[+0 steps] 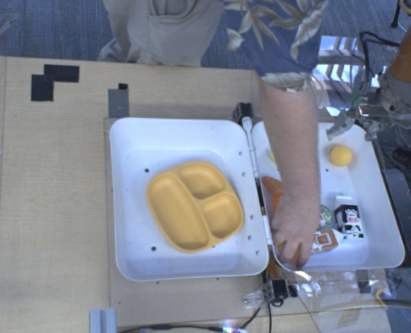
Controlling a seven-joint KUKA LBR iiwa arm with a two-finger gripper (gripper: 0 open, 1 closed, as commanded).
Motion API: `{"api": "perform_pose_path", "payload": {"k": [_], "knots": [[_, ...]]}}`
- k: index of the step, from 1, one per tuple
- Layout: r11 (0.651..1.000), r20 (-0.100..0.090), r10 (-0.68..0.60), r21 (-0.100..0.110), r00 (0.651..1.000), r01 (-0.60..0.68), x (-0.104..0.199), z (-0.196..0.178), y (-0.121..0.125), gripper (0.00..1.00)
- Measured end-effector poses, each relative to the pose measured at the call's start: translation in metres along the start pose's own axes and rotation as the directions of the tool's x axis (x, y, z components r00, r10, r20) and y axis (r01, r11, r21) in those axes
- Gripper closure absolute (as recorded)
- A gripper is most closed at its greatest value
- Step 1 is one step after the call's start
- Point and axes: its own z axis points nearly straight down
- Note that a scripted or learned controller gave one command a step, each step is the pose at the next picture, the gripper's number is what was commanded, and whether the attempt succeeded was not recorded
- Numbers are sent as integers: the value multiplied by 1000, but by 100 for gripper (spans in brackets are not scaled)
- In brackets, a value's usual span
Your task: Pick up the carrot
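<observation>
The carrot (pixel 271 190) is an orange piece lying at the left side of the right bin (pixel 392 245), close to the divider. A person's bare forearm (pixel 293 158) reaches down across it and hides most of it, with the hand (pixel 292 245) resting near the bin's front left corner. My gripper (pixel 354 120) hangs at the bin's far right corner, below the grey wrist and orange band (pixel 407 57), well away from the carrot.
A yellow round fruit (pixel 341 155) lies in the right bin just under my gripper. Small items sit near the hand: a green piece (pixel 326 216), a black and white pack (pixel 348 221), an orange and white pack (pixel 325 240). The left bin (pixel 132 151) holds a yellow divided plate (pixel 195 205).
</observation>
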Motion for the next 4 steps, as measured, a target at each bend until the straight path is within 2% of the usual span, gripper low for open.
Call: {"api": "perform_pose_path", "payload": {"k": [1,2,3,4], "knots": [[904,8,-428,-6,904,428,-19,-54,5,0],[900,-7,-435,5,900,435,9,70,-38,0],[818,5,-575,-6,818,575,64,117,-58,0],[923,10,-385,-15,923,385,97,115,-124,0]]}}
